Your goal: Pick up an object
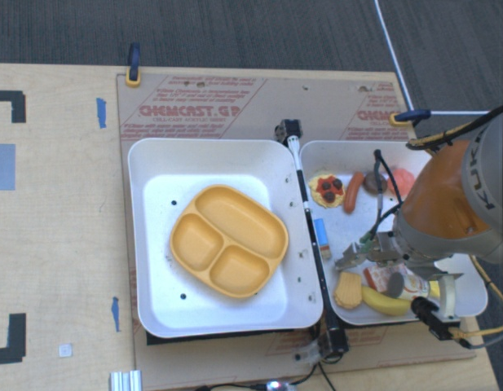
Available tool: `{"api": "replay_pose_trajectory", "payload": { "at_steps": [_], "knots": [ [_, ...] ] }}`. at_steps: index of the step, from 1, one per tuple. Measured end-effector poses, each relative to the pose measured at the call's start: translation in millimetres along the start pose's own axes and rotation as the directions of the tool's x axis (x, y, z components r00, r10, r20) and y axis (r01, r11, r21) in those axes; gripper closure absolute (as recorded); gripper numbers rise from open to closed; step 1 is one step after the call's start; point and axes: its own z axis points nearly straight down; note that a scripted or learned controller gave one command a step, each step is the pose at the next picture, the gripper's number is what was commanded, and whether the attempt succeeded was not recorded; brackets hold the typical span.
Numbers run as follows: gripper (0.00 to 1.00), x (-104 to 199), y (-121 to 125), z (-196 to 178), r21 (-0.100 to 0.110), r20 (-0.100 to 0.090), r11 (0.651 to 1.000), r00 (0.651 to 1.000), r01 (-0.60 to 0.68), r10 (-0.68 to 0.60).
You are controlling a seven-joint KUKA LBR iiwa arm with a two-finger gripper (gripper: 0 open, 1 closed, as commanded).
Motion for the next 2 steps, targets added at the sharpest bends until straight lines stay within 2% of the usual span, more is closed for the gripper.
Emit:
{"api": "replay_pose_trajectory", "payload": {
  "at_steps": [2],
  "knots": [
    [0.00,-2.0,-0.2,0.3,0.001,-0.002,1.000,1.000,0.002,-0.002]
  ]
}}
